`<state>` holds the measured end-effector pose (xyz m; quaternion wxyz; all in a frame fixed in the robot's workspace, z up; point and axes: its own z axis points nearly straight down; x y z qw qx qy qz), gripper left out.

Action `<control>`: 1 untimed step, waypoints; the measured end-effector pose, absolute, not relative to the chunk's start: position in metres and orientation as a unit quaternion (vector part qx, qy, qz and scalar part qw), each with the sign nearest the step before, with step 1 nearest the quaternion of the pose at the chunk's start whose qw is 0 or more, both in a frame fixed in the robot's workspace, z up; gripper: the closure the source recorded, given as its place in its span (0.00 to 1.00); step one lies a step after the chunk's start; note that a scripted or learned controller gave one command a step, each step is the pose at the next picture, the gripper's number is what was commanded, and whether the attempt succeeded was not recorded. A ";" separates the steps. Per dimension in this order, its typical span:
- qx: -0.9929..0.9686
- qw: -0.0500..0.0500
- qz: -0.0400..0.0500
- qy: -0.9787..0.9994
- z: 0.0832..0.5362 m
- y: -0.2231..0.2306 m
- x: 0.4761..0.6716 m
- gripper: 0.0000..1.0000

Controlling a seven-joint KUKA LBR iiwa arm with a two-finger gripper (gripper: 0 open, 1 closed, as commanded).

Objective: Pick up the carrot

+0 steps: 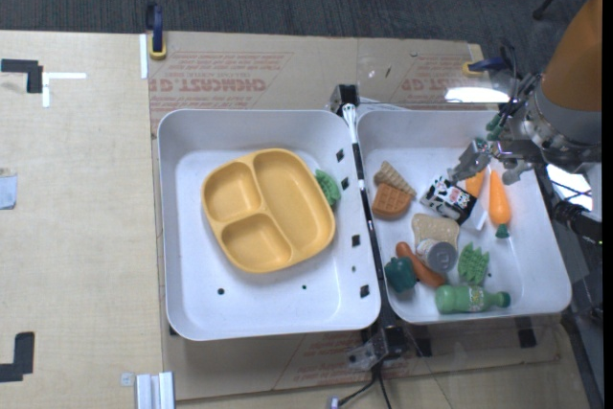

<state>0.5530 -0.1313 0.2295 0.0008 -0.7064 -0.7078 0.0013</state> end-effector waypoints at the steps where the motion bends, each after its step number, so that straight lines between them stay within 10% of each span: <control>1: -0.664 -0.008 -0.003 -0.747 0.119 -0.193 0.577 0.00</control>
